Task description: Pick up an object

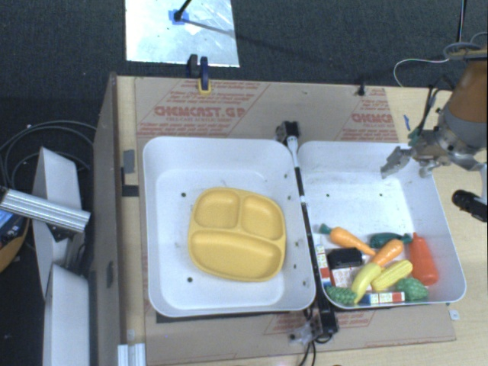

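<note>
Two shallow white plastic bins are seen side by side on the brown tabletop (252,101), their inner rims touching along a dark divider. The left bin (164,204) is largely taken up by a yellow three-compartment plastic tray (236,233) lying flat near its centre, with bare white floor left around it on all sides. In the right bin (358,197) the upper half of the floor is bare, and open room is left there from 9 to 12 o'clock of the pile. The toy foods are crowded into the bin's 5 o'clock corner, against the lower rim: an orange carrot (351,239) at the pile's 10 o'clock, a second orange carrot (387,252) beside it, a red pepper-like piece (423,264) at 3 o'clock, a yellow banana (365,278) and a yellow corn cob (392,274) in the middle, a small black-and-white box (343,258) at 9 o'clock, and green pieces (415,288) along the bottom. The pieces overlap, so their outlines are partly hidden. The grey tool (409,161) hangs over the right bin's upper right rim, at 1 o'clock of the pile and well apart from it; nothing is pinched, and whether it is spread or pressed together cannot be told. The arm is cut off by the right edge.
</note>
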Tool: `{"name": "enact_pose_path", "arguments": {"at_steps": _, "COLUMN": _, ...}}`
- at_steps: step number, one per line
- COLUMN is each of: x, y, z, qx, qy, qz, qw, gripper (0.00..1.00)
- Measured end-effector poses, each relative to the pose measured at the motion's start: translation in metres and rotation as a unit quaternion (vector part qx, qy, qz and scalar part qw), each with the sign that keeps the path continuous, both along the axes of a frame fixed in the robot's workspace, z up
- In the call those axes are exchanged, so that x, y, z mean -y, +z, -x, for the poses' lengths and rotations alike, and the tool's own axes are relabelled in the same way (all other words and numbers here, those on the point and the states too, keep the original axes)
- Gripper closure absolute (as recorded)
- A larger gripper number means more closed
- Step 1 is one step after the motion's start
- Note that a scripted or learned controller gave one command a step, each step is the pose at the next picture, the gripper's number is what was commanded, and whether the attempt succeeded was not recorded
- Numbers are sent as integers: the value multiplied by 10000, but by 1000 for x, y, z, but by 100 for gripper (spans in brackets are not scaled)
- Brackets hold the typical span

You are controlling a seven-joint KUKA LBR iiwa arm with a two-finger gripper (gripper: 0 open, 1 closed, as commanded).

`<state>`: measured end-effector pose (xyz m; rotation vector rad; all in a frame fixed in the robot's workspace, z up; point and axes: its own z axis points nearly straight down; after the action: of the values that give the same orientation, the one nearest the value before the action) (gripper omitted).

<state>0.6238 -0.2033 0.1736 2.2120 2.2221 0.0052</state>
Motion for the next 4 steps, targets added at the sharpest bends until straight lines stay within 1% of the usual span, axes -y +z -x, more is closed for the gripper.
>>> {"name": "enact_pose_path", "arguments": {"at_steps": 1, "x": -33, "y": -19, "z": 81, "qx": -32, "qy": -14, "qz": -10, "qw": 10000, "gripper": 0}}
{"name": "enact_pose_path", "arguments": {"at_steps": 2, "x": -81, "y": -90, "z": -24, "qx": -32, "qy": -1, "qz": -15, "qw": 10000, "gripper": 0}}
{"name": "enact_pose_path", "arguments": {"at_steps": 3, "x": -23, "y": -76, "z": 5, "qx": -21, "qy": -16, "qz": 1, "qw": 10000, "gripper": 0}}
{"name": "enact_pose_path", "arguments": {"at_steps": 4, "x": -44, "y": -35, "z": 86, "qx": -21, "qy": -18, "qz": -7, "qw": 10000, "gripper": 0}}
